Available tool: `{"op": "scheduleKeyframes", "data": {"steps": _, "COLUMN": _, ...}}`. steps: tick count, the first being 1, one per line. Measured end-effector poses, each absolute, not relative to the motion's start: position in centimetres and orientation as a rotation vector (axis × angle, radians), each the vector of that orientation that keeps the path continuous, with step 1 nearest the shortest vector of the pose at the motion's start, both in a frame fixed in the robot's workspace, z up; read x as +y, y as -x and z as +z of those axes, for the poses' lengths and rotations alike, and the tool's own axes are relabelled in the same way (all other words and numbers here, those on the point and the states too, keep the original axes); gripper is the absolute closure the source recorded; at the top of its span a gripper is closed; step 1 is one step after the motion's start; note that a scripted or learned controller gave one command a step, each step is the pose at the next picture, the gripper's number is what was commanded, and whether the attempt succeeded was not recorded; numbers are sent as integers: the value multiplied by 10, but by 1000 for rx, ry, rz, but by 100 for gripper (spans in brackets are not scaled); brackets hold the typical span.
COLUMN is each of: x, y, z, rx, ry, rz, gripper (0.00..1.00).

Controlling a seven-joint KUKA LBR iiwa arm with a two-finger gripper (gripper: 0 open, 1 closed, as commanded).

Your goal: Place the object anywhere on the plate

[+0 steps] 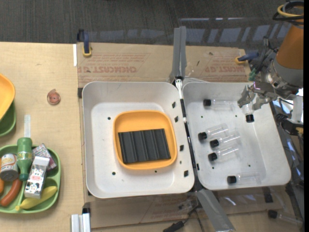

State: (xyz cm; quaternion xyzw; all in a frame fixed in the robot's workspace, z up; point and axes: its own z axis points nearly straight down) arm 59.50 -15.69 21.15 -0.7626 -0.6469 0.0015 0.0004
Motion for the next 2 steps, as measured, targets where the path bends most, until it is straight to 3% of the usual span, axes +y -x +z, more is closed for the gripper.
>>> {"op": "scheduleKeyframes", "data": {"steps": 1, "x": -195, "y": -641, "z": 225, "rx": -2278, "ry": 2166, "rz": 3, "gripper": 100}}
{"op": "scheduleKeyframes", "data": {"steps": 2, "x": -223, "y": -659, "z": 252, "rx": -2522, "ry": 1880, "rz": 1, "gripper": 100}}
